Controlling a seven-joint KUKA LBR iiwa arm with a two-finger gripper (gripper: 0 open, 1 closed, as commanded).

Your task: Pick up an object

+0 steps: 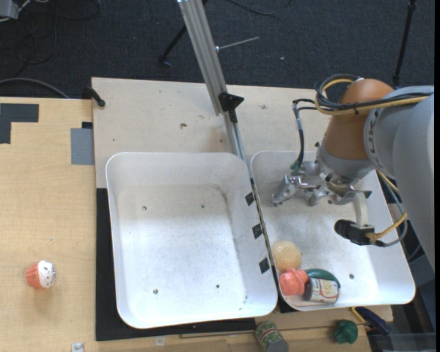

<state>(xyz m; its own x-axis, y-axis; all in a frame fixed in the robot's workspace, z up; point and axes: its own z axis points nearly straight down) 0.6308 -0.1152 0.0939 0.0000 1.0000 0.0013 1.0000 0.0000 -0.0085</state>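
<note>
Camera view showed the gripper [302,189] hanging over the right bin [396,288], whether open or closed could not be told; three candidates clustered at the bin's 7 o'clock corner: a tan ball [286,255], probably light and squashy, best pinched across its middle; a red piece [293,281]; a small jar [323,287], likely rigid and slippery.

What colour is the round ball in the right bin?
Pale tan ball, in the camera view.
</note>
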